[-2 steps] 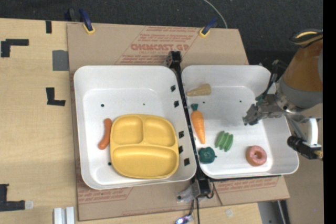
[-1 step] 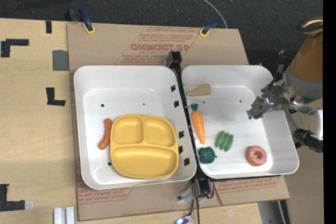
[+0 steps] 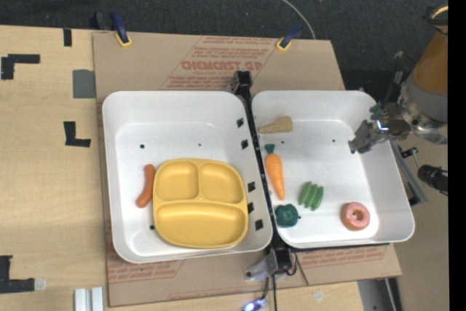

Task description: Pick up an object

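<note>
1. Inside the right bin [image 3: 386, 178]: one carrot [image 3: 274, 172], green pea pod [image 3: 311, 196], pink doughnut [image 3: 356, 215], dark green vegetable [image 3: 285, 215], tan wedge [image 3: 276, 126].
2. Left bin [image 3: 116, 178]: one yellow divided plate [image 3: 199, 202], one sausage [image 3: 146, 186].
3. Cardboard [image 3: 211, 62] reads "CHEMCAST".
4. Claw [image 3: 362, 138] above the right bin's right side; grip unclear.

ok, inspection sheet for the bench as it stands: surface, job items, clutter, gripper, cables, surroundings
Surface: two white bins, left bin and right bin, side by side on a cardboard sheet.
Job's things: right bin holds carrot, green pod, dark green piece, pink donut, tan wedge; left bin holds yellow divided plate and an orange sausage beside it.
Clutter: nothing seen.
Grippers: gripper over the right bin's right side, holding nothing seen.
Cables: white cable behind the bench.
Surroundings: blue clamps on the cardboard.
</note>
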`<move>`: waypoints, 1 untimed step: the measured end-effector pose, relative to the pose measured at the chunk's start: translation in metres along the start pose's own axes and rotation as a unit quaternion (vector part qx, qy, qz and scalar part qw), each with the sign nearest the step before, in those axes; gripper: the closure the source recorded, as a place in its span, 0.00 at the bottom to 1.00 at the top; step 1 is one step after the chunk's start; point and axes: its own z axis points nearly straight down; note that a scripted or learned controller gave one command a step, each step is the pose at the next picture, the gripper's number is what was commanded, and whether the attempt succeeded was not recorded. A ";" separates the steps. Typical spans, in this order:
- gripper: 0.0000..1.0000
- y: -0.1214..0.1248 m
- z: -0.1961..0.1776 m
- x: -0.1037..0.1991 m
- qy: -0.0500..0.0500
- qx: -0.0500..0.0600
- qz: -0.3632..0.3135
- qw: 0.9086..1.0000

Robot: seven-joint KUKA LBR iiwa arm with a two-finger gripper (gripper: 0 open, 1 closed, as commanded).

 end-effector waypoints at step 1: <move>1.00 0.001 -0.012 0.001 0.001 0.002 0.001 1.000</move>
